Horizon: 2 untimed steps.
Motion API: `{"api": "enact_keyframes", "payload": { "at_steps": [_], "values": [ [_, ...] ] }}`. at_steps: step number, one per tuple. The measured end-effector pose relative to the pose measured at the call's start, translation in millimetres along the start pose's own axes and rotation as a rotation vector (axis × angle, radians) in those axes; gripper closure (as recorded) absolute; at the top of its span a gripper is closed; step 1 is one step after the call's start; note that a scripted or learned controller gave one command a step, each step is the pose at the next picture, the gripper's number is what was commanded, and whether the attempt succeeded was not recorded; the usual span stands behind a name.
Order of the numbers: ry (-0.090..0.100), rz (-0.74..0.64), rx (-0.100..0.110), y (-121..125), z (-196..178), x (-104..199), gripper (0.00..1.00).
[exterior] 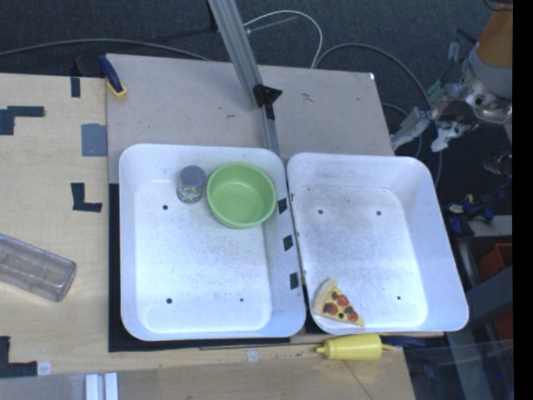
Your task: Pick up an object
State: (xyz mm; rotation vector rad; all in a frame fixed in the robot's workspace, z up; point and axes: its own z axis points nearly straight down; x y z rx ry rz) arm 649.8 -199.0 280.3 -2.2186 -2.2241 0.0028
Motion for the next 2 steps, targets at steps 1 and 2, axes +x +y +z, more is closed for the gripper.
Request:
{"api": "enact_keyframes", "payload": {
  "at_steps": [1, 2],
  "values": [
    [-0.001, 0.0, 0.0, 0, 0, 0, 0.0],
    [0.001, 0.001, 0.004, -7, 47, 6, 0.0]
  ]
}}
